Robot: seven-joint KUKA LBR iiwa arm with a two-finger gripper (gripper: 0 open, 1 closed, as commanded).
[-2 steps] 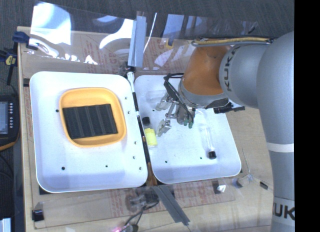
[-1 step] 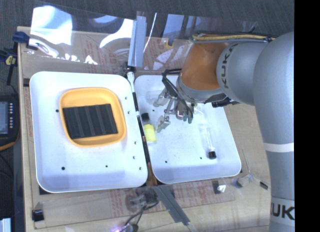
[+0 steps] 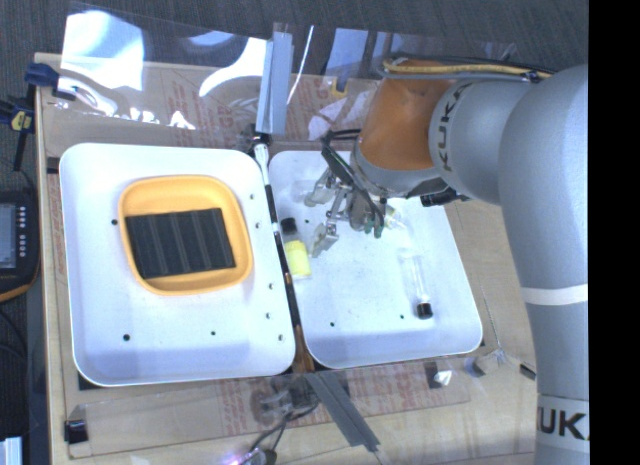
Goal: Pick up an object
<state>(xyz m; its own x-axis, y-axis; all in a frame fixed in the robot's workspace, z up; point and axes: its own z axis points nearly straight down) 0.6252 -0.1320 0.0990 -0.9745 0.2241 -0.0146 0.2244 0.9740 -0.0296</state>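
The gripper (image 3: 322,221) is seen low over the far left part of the right bin (image 3: 380,348). Its two thin metal fingers are held apart, with only the white bin floor between them. Just ahead of the fingertips, toward the left wall of this bin, a small black piece (image 3: 288,224) is laid, dark and blocky. A little nearer to the camera from the fingertips, a short yellow piece (image 3: 297,259), matte and roughly cylindrical, is placed close by the same wall. Behind the gripper, toward the near right corner, a clear plastic tube (image 3: 412,271) is found, closed at its near end by a black cap (image 3: 424,309) and well apart from the fingers. The smooth floor between the tube and the yellow piece is left open. Beyond the two touching rims, well apart from the gripper, the left bin (image 3: 90,283) is occupied by a rounded orange-yellow tray (image 3: 140,198) bearing a black ribbed panel (image 3: 180,241).
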